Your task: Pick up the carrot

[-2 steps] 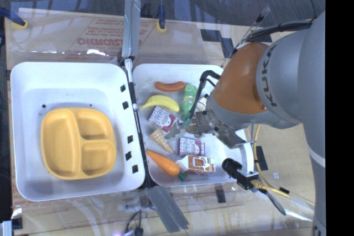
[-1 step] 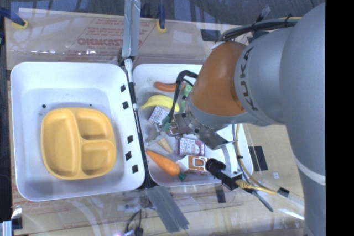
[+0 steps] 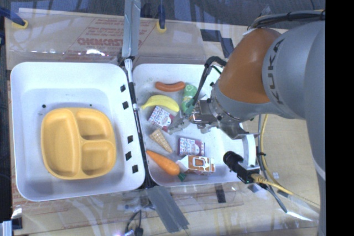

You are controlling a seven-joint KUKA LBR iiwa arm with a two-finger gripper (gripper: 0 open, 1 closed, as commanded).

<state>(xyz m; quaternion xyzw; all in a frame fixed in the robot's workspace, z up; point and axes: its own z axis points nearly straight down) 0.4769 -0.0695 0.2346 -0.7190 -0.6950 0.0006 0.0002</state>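
Observation:
The carrot [image 3: 163, 163], orange with a green stub at its right end, lies slantwise at the front of the right bin [image 3: 221, 72]. It rests against the bin's near-left wall, just left of a small orange carton [image 3: 199, 163]. My gripper [image 3: 180, 123] hangs over the middle of that bin, above and slightly right of the carrot and apart from it. It is close to a waffle cone [image 3: 161, 141] and a small pink-and-white carton [image 3: 159, 116]. Nothing is visibly held in it.
The right bin also holds a sausage [image 3: 170, 86], a banana [image 3: 160, 102], a green item [image 3: 189, 94] partly under the wrist, and a purple carton [image 3: 190, 146]. A yellow divided plate [image 3: 78, 142] sits in the left bin [image 3: 22, 85]. The arm covers the right bin's right side.

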